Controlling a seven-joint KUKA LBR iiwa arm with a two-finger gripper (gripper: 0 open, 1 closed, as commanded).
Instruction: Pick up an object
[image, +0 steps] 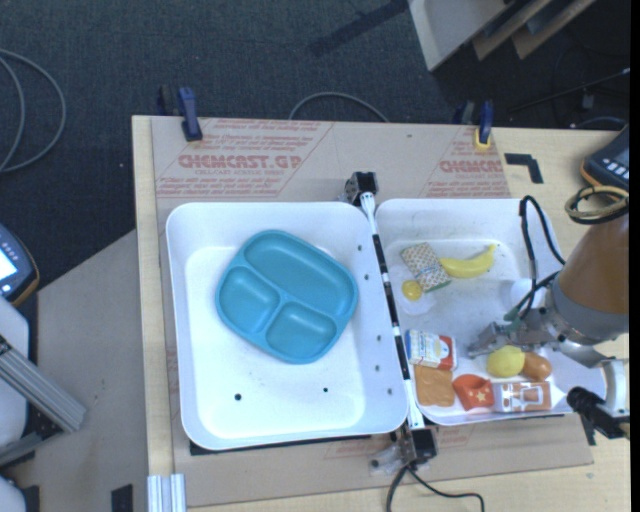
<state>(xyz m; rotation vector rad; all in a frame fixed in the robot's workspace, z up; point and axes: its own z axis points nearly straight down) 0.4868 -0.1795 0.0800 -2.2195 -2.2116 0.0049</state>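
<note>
Yellow lemon (507, 361) in the right bin (452, 212); gripper (497, 340) just above it, grip unclear

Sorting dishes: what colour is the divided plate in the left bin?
Light blue; the plate shows clearly in the camera view.

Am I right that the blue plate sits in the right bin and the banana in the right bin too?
Not quite. The camera view shows the blue plate in the left bin; the banana is in the right bin, as you said.
</note>
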